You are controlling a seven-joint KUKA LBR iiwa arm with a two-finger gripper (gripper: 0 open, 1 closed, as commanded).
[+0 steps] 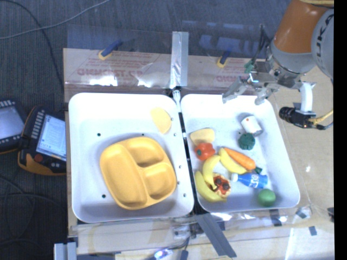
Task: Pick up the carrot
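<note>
The carrot (239,158) is orange and lies slanted in the right bin (282,145), resting against a yellow banana (207,180) and just below a dark green broccoli piece (247,141). My gripper (248,93) hangs over the bin's far rim, well above and behind the carrot. Its two fingers (233,92) are spread apart with nothing between them.
The right bin also holds a tomato (204,150), a yellow wedge (201,135), a white cup (251,124), a blue bottle (252,180), a green lime (266,197) and a small red toy (220,183). The left bin (87,118) holds a yellow divided tray (138,170) and a pale yellow disc (161,119).
</note>
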